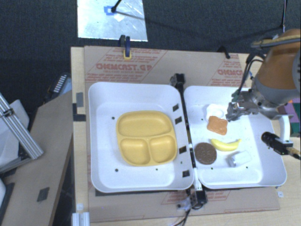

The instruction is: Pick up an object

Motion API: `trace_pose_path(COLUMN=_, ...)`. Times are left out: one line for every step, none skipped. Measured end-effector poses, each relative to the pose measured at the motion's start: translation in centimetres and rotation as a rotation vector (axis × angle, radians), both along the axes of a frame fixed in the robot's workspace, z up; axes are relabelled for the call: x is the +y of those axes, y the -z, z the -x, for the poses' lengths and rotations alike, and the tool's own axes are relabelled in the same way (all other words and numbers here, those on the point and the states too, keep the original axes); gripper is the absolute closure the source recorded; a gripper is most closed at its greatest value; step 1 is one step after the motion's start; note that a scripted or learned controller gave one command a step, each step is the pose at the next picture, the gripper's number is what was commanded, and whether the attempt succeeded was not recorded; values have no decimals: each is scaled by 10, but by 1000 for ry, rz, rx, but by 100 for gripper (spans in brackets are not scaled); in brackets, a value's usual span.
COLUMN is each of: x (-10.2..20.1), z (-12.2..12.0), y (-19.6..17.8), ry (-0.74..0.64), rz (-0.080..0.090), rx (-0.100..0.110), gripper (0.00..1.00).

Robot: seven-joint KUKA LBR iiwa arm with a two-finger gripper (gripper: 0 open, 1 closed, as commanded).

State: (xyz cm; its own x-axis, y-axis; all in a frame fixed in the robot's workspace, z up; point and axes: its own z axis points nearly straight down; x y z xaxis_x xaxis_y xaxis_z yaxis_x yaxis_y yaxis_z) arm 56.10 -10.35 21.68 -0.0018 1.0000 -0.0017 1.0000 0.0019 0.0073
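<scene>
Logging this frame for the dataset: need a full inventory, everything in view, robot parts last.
bins: 2, white, side by side on the bench
divided plate: 1, yellow, three compartments, middle of the left bin
bread slice: 1, orange-brown, right bin, just below the gripper
white piece: 1, white, right bin, above the bread slice
banana: 1, yellow, right bin, below the bread slice
round cookie: 1, dark brown, right bin, left of the banana
small pale object: 1, whitish, right bin, right of the cookie; too small to identify
cardboard sheet: 1, tan with red print, under the bins
arm: 1, grey with an orange band, reaching in from the right
gripper: 1, dark, over the right bin's upper part
</scene>
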Motion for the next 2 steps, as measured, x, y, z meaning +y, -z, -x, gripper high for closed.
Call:
trace_pose_path(x=0, z=-1, y=-28, ry=-2, rz=-1, rx=2, gripper=100)
trace_pose_path(x=49, z=-17, y=-16, ry=-8, rz=-3, rx=5, gripper=100)
